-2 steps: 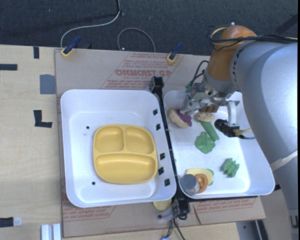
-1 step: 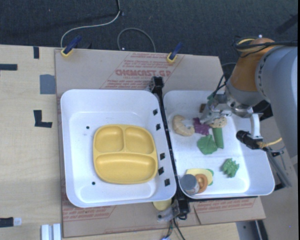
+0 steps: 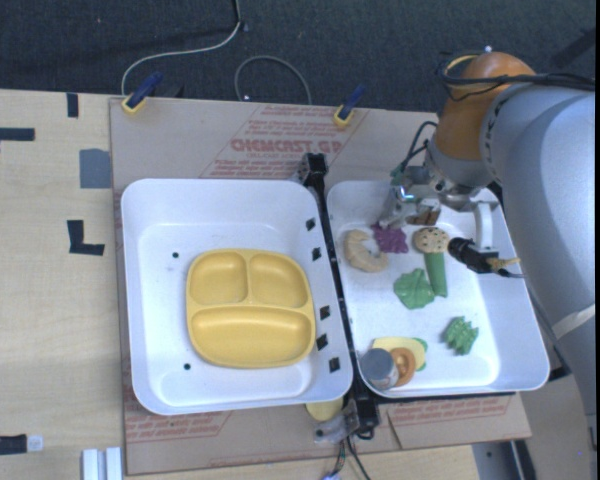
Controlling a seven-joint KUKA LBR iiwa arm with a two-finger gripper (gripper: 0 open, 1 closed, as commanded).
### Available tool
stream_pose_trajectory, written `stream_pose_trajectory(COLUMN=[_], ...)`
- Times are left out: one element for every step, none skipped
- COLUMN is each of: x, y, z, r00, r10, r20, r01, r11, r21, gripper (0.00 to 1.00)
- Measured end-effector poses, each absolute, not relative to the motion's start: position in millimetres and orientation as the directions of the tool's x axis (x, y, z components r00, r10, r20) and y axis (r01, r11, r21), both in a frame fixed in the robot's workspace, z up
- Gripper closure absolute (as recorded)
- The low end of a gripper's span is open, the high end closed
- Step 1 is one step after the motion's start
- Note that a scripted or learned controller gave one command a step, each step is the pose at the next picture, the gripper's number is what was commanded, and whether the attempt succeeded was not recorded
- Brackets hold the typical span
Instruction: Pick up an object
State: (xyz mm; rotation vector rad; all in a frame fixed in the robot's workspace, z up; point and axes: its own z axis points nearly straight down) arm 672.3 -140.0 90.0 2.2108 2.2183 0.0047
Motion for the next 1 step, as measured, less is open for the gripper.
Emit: stream_pose_trajectory(x=[671.9], y=[-152.4], z=[90.0], r00=[-0.002], r10=[1.0], r20=[0.002], r01=[1.0], r11=[0.002], r21=[0.01], gripper=[0.0])
